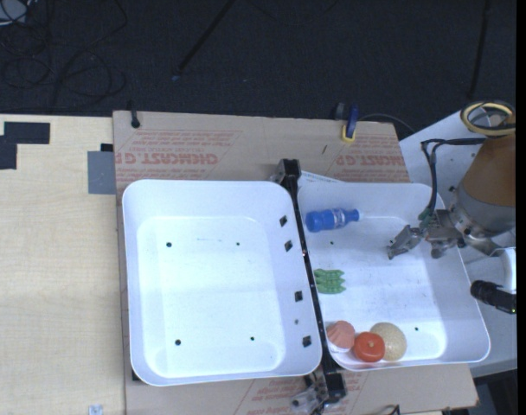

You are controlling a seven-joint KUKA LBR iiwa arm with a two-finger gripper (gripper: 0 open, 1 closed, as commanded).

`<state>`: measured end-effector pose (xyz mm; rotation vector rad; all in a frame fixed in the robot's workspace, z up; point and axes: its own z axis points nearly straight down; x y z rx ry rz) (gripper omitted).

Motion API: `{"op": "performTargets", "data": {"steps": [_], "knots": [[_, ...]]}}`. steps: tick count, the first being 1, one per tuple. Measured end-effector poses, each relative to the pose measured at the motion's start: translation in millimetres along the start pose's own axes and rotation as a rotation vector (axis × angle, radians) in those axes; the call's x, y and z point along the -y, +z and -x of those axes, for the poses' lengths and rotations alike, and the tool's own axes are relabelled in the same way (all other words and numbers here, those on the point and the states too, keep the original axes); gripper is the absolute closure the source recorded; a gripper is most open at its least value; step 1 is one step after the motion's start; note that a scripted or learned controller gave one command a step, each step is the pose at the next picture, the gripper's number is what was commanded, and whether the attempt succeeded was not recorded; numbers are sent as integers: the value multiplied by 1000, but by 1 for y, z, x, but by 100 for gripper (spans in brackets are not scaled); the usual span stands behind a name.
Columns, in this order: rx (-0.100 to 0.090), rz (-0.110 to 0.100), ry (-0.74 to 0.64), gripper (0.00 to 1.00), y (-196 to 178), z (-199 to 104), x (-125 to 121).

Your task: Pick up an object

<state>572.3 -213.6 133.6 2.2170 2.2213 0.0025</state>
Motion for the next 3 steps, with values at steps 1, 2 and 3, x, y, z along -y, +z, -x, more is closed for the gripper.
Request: {"op": "performTargets", "data": {"steps": [1, 2, 3], "knots": [[-3, -7, 2, 100, -7, 0, 2], [1, 2, -2, 100, -3, -1, -75], [4, 11, 0, 100, -148, 1, -74]]}}
